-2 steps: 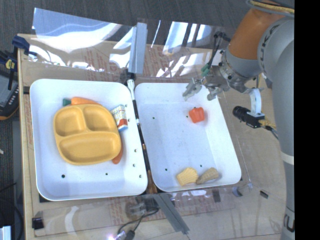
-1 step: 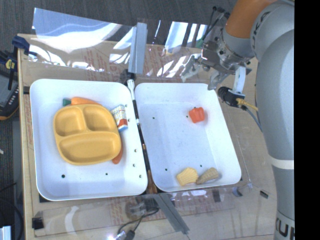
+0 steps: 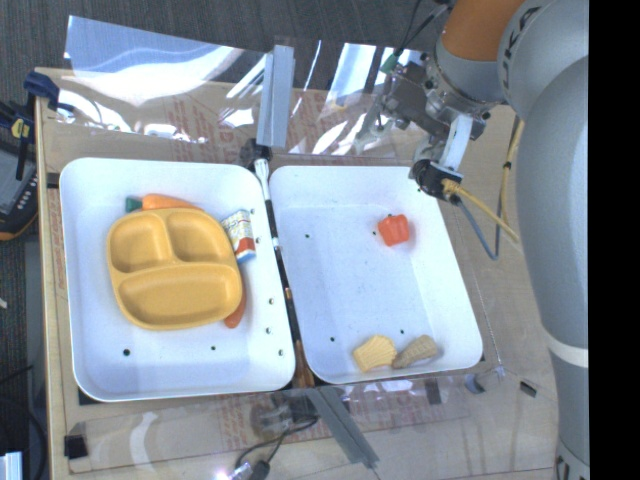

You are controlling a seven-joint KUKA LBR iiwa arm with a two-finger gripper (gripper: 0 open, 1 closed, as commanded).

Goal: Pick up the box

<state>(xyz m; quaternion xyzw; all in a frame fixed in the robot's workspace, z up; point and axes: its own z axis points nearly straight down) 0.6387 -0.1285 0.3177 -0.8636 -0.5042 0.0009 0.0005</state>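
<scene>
The grey arm's two-finger gripper [image 3: 398, 103] hangs over the far rim of the shallow white right bin [image 3: 340, 288]. Its opening cannot be judged, and nothing shows in its grasp. The small white-and-red cardboard box [image 3: 240, 236] lies in the white left bin [image 3: 100, 358], touching the yellow divided plastic plate [image 3: 175, 268].

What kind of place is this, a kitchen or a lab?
Probably a robotics lab bench, not a kitchen: a grey robot arm reaches toward two white bins; the left bin holds a yellow divided plate and a small box, the right bin an orange toy-like food piece.
</scene>
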